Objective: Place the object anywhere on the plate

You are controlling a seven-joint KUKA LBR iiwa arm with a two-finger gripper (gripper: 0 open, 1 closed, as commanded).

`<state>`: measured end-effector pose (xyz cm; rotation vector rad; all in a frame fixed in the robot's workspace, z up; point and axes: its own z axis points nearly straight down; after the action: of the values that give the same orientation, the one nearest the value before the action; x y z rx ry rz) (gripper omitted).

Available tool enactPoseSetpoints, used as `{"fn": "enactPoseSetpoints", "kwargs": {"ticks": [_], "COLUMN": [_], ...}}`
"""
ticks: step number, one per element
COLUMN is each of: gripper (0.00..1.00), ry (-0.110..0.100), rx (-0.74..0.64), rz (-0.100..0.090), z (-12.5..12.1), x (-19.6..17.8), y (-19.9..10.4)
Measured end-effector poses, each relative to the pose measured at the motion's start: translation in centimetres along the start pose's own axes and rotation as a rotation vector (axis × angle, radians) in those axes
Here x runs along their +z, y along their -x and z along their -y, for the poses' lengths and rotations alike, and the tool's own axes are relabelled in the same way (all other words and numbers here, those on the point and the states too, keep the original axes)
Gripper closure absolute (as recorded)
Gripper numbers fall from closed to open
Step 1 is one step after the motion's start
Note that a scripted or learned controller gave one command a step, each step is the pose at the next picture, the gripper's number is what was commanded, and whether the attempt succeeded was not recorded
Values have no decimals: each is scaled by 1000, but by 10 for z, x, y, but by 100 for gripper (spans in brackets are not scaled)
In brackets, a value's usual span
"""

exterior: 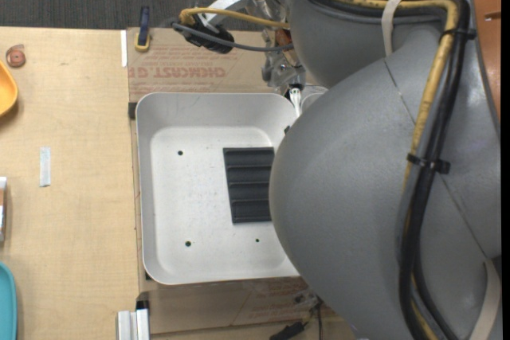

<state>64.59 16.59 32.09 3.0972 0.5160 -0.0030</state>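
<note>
Trouble from here would most likely come from a blind grasp: the bulky grey robot arm (382, 171) with its yellow and black cables (430, 91) covers the whole right side of the scene, and whether the jaws are released or clenched cannot be told from this angle. The task's thing, a dark, flat, ribbed rectangular block (249, 185), lies on the floor of the shallow white plastic bin (142, 171), right of the bin's middle, with its right edge meeting the arm's outline, so part of it may be hidden. It looks thin and low, which I judge makes it hard to pinch; jaws closing across the wrong side could skid off it or push it along the smooth floor towards a wall. A descent that lands off centre could press on it rather than take it. Its long axis runs from the far side of the bin to the near side, close to parallel with the bin's left wall, with only a slight tilt if any. The ribs cross it the short way, left to right, in about four bands. Neither end looks different from the other, so it has no clear heading. The bin sits on brown printed cardboard (191, 68) beside the pale wooden bench (72, 171).
</note>
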Motion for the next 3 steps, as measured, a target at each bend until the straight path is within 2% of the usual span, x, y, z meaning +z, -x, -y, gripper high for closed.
{"fn": "enactPoseSetpoints", "kwargs": {"ticks": [1, 2, 3], "gripper": [100, 0, 0], "ry": [1, 1, 1], "rx": [-227, -227, -643], "rz": [2, 2, 5], "z": [57, 57, 59], "x": [-4, -4, 13], "y": [-25, -24, -19]}}
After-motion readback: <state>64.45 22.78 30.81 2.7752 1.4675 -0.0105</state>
